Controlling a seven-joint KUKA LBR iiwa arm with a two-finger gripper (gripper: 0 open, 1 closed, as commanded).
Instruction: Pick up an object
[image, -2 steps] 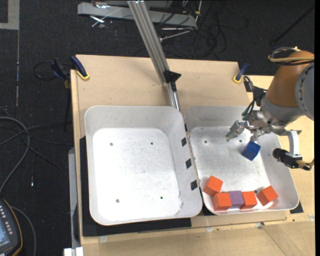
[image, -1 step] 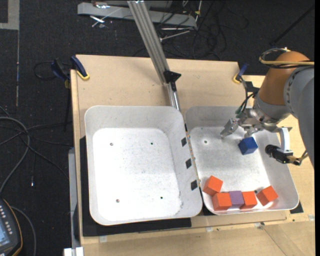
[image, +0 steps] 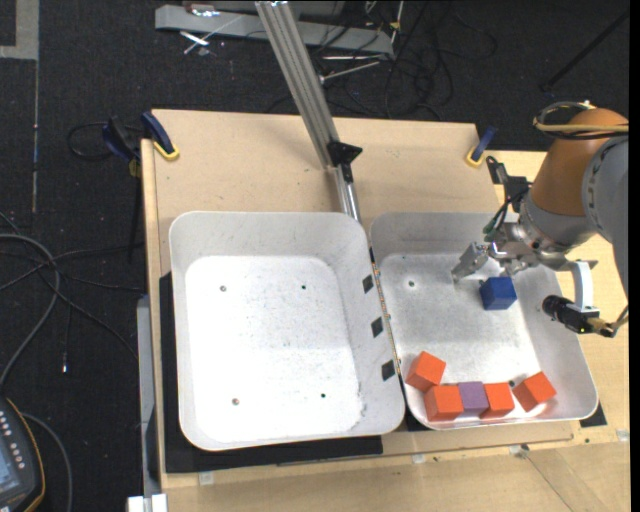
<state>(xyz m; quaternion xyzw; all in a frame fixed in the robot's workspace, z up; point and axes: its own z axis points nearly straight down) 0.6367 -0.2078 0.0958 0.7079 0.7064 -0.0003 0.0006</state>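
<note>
Pincer (image: 487, 262) of the grey arm (image: 590, 190) hangs low over the right-hand white bin (image: 400, 240), in its upper right part, reached in from the right side of the view. Its two fingers are spread apart, one silvery finger (image: 468, 264) pointing down and left, and nothing sits between them. A blue block (image: 497, 293) rests on the bin floor just below and beside the fingertips; whether a finger touches it is unclear. An orange band (image: 583, 160) wraps the arm above the wrist. Along the near edge of the same bin lies a row of small blocks: an orange block (image: 427, 370) tilted on its own at the left, then another orange block (image: 444, 402), a purple block (image: 472, 398), a third orange block (image: 498, 399), and a fourth orange block (image: 537, 390) at the right corner, with something white beside it. The three middle blocks touch one another. The left-hand white bin (image: 270, 330) lies beside the right one, their rims meeting at the middle. Both bins sit on a pale wooden counter (image: 250, 165). A grey metal pole (image: 305, 85) slants down from the top of the view to the seam between the bins.
</note>
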